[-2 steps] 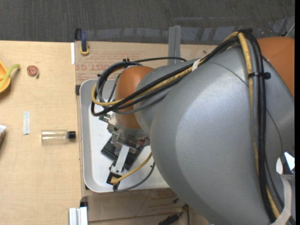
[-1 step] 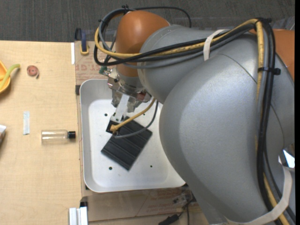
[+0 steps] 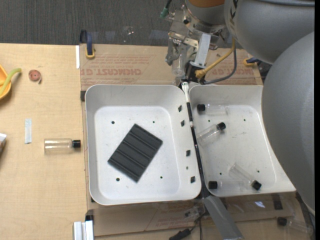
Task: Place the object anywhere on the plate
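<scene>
A black ribbed rectangular plate (image 3: pixel 136 151) lies flat and turned at an angle in the left bin (image 3: pixel 100 129). Several clear vials with black caps lie in the right bin (image 3: pixel 270 159): one near the middle (image 3: pixel 212 131), one at the front (image 3: pixel 244 176), one at the back (image 3: pixel 212 108). A loose black cap (image 3: pixel 212 185) sits at the front left corner of that bin. My gripper (image 3: pixel 181 73) hangs above the back rims where the two bins meet, well behind the plate and the vials. Nothing shows in it.
Another clear vial (image 3: pixel 60 144) lies on the wooden bench left of the bins, beside a small white strip (image 3: pixel 28 131). A yellow bowl edge (image 3: pixel 4 83) and a small pink disc (image 3: pixel 34 75) sit at the far left. Cardboard (image 3: pixel 125 66) lies behind the bins.
</scene>
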`<state>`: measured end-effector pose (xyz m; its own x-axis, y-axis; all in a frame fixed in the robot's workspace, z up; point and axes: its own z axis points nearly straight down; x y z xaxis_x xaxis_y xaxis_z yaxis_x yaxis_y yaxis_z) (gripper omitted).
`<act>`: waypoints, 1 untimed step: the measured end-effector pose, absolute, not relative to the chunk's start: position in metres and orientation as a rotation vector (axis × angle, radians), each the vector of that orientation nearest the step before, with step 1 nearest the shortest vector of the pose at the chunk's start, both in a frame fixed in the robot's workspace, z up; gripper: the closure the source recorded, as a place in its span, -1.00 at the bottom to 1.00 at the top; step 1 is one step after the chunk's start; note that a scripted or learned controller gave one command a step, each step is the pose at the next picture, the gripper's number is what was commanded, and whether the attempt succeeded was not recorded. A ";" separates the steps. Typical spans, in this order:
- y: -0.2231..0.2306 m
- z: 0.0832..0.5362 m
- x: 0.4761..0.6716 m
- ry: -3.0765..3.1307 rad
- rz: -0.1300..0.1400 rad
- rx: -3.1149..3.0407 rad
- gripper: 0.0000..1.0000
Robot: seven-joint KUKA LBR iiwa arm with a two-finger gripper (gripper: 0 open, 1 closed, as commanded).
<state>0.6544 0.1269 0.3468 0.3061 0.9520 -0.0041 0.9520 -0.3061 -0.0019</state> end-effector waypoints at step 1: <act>0.196 0.241 0.580 1.915 -0.010 2.491 1.00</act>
<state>0.5804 0.1961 0.2410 0.2574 0.9663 -0.0045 0.9663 -0.2575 -0.0042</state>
